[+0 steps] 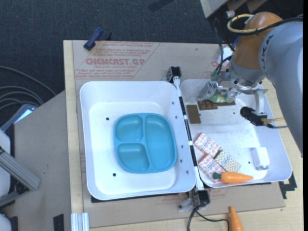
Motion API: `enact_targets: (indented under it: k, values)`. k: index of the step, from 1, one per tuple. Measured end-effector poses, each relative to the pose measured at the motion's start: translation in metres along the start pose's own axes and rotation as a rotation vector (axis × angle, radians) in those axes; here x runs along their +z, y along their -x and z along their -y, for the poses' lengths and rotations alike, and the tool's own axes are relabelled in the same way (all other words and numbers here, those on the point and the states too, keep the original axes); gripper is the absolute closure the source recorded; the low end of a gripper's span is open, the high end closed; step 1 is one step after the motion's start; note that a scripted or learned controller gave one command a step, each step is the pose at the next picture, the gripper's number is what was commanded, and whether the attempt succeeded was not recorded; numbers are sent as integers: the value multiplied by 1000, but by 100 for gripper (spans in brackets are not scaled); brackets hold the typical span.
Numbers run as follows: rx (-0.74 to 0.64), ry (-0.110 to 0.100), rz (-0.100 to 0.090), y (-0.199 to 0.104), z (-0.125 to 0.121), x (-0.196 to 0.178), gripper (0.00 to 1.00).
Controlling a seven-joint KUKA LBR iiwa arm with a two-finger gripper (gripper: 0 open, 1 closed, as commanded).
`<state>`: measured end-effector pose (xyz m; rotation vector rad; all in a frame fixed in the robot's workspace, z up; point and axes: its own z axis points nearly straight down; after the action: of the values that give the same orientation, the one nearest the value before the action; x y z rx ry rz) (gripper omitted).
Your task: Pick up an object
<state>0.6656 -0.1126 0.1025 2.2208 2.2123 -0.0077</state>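
Observation:
My gripper [217, 91] is low over the far end of the right bin [274, 143]. It hangs right above a small green and yellow object [221, 99], which it partly hides. A dark brown flat piece [208, 105] lies just in front of the gripper. A brown block [193, 113] rests by the bin's left wall. Nearer the front lie patterned red and white packets [206, 145], a checkered packet [227, 162], an orange carrot [232, 178] and a small white block [260, 157].
The left bin [91, 129] holds a blue divided plate [144, 142]. A black clamp [173, 73] sits at the far end of the ridge between the bins. An orange piece [233, 220] lies on the bench in front of the right bin.

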Motion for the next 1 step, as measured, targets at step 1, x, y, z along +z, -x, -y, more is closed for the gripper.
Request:
enact_targets:
  k: [1]
  values:
    - [7, -2, 13, -5, -3, 3, 0]
